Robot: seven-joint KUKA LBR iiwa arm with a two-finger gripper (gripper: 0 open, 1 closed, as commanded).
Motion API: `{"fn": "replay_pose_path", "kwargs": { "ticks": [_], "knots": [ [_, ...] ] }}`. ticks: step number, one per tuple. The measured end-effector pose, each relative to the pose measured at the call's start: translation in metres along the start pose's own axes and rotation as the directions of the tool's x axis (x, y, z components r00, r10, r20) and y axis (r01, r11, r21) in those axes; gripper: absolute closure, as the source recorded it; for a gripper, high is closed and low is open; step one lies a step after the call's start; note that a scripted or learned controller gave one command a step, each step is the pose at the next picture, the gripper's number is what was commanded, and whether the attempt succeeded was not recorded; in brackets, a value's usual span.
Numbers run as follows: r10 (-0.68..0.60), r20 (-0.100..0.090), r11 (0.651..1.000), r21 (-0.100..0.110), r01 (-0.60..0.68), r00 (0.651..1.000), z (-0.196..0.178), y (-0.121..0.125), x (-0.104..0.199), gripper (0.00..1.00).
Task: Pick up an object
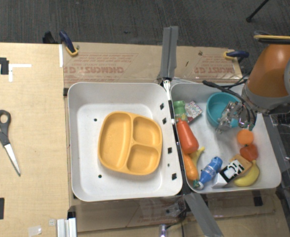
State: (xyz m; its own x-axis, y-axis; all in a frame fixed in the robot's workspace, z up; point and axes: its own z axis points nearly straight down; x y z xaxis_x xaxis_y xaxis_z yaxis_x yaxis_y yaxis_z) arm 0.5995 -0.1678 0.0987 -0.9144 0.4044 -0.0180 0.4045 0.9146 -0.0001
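Observation:
My gripper (229, 119) hangs low in the right bin (270, 147), at the right rim of a teal bowl (218, 108). Nothing shows held in it. Just below and to its right lies an orange ball (245, 137), with a red piece (249, 152) under that. A yellow banana (249, 177) and a black-and-white block (233, 170) lie at the bin's front right. A blue bottle (210, 169) sits at the front. Along the left wall lie a red-orange carrot (187, 135), a second orange carrot (190, 167) and a green-and-pink packet (186, 110).
The left bin (80, 147) holds a yellow divided plate (130, 143). Scissors (5, 137) lie on the wooden bench at far left. A grey metal divider (170, 53) rises between the bins at the back. The arm's orange band (273, 68) looms over the right bin's far corner.

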Motion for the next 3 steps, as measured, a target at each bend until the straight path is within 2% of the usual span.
{"fn": "replay_pose_path", "kwargs": {
  "ticks": [1, 2, 3],
  "knots": [
    [0.003, -0.032, 1.000, 0.007, -0.003, 0.999, 0.002, 0.050, -0.029, 0.00],
    [0.022, -0.001, 1.000, -0.001, -0.022, 1.000, -0.001, 0.005, 0.009, 0.00],
    [0.237, -0.001, 0.972, -0.002, -0.237, 0.972, 0.000, 0.054, 0.012, 0.00]
  ]
}}
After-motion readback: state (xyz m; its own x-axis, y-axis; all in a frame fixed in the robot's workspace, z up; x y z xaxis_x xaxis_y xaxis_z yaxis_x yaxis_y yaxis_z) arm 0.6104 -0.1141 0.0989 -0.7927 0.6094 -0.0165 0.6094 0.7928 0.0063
